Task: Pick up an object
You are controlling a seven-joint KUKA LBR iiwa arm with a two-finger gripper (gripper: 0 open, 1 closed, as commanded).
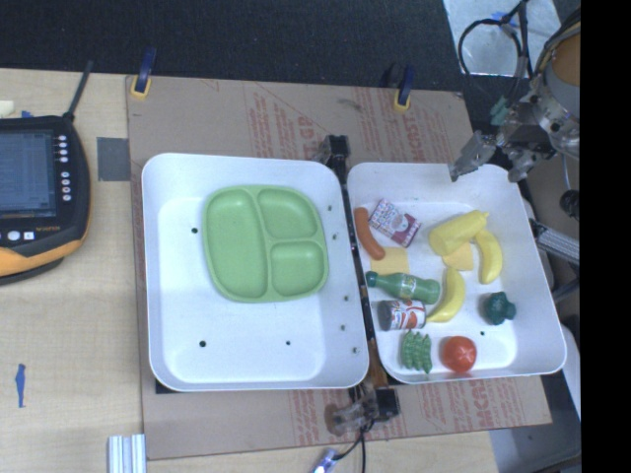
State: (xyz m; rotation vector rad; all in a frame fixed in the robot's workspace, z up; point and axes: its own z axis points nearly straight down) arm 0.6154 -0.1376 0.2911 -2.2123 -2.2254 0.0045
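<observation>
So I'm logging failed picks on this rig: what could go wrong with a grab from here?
The toys in the right bin lie crowded: the bottle, can and banana nearly touch, so a descent may knock neighbours or catch two. The hand sits over the bin's far rim, where it could clip the wall.

Left bin (168, 294) holds a divided plate (264, 241); right bin (527, 348) holds toy food; a pendant (39, 197) lies left on the surface (69, 363)
</observation>
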